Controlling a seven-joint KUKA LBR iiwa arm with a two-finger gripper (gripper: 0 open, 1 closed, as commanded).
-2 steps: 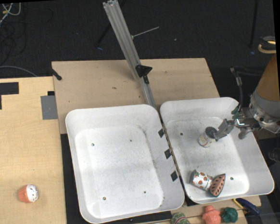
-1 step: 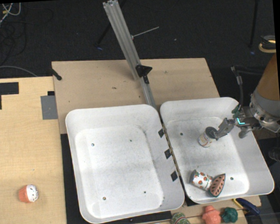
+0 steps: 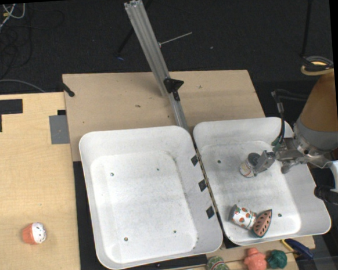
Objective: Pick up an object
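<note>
Bench point(image 3: 32, 171) carries two white bins; right bin point(image 3: 239, 137) is the landmark. Left bin point(image 3: 135, 146) sits just beside it, touching along the middle edge. Grey-orange arm point(image 3: 322, 113) reaches over the right bin's right rim. Tool point(image 3: 257, 162) is low at the bin's middle, touching a small pale cup point(image 3: 248, 168); can't tell whether it is released or clenched. Spotted toy point(image 3: 243, 216) and brown shell-like piece point(image 3: 263, 223) lie by the bin's front wall, touching.
</note>
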